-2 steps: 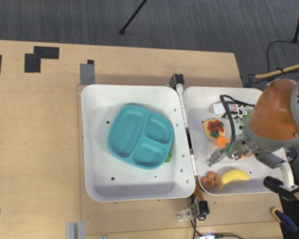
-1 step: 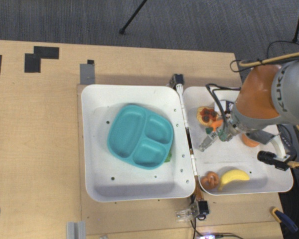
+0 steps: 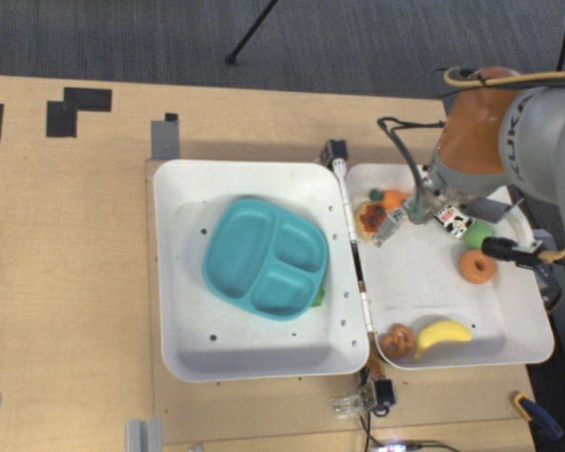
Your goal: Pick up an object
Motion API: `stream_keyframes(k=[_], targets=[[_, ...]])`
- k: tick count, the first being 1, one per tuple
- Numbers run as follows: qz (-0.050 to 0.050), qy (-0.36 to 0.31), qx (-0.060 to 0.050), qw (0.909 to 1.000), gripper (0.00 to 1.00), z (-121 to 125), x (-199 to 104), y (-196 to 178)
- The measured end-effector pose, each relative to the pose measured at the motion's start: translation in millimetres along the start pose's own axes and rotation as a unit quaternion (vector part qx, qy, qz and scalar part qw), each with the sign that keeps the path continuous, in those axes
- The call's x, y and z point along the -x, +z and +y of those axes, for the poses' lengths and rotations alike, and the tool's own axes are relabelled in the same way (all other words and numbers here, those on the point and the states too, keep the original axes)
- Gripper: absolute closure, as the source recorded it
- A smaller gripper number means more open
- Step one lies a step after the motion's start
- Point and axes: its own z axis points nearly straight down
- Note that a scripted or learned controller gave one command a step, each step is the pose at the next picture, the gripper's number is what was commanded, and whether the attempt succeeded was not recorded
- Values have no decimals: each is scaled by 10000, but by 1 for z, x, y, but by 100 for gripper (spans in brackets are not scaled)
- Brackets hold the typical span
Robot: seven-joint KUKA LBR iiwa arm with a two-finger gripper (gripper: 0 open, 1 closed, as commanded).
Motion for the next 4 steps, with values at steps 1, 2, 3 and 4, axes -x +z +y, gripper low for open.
stream_keyframes(k=[1, 2, 3, 4], targets=[[79, -684, 20, 9976, 0, -45, 69, 15], [78, -357, -108, 9993, 0, 16, 20, 18], [77, -357, -108, 9993, 0, 16, 20, 18], [76, -357, -107, 9993, 0, 16, 20, 18]])
